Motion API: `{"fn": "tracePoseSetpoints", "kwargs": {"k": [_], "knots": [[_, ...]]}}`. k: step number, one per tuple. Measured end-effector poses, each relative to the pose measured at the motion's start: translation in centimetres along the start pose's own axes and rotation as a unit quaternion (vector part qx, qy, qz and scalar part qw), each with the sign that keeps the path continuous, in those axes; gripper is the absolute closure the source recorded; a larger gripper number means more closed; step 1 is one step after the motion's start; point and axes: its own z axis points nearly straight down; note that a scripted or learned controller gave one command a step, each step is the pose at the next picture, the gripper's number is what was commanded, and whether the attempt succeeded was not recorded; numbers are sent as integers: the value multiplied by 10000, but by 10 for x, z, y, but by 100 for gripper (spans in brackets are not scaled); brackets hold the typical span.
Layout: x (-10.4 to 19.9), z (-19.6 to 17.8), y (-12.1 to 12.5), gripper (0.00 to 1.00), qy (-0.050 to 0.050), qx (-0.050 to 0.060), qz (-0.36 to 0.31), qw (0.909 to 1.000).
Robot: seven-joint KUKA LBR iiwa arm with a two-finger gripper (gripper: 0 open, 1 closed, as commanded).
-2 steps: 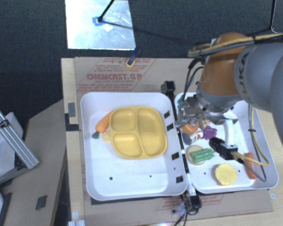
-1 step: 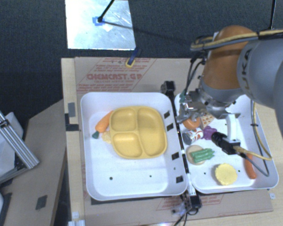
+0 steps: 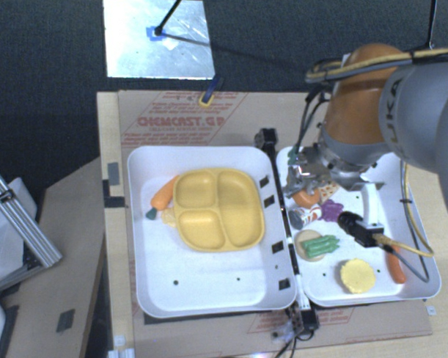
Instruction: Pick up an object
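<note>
My gripper hangs low over the upper left part of the right bin, close to the divider between the bins. Just below it lies an orange toy food piece, with a speckled tan piece beside it. The arm's wrist hides whatever sits between the gripper's tips. Purple grapes lie a little to the right of the orange piece. Toward the bin's front sit a green vegetable on a beige disc, a yellow round piece and a red sausage.
The left bin holds a yellow divided plate, with a carrot by its left rim. The arm's grey and orange body covers the right bin's back half. A metal frame stands at the far left.
</note>
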Motion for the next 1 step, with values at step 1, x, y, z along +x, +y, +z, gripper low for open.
{"fn": "tracePoseSetpoints", "kwargs": {"k": [1], "knots": [[18,-3,-10,100,8,6,-28,10000]]}}
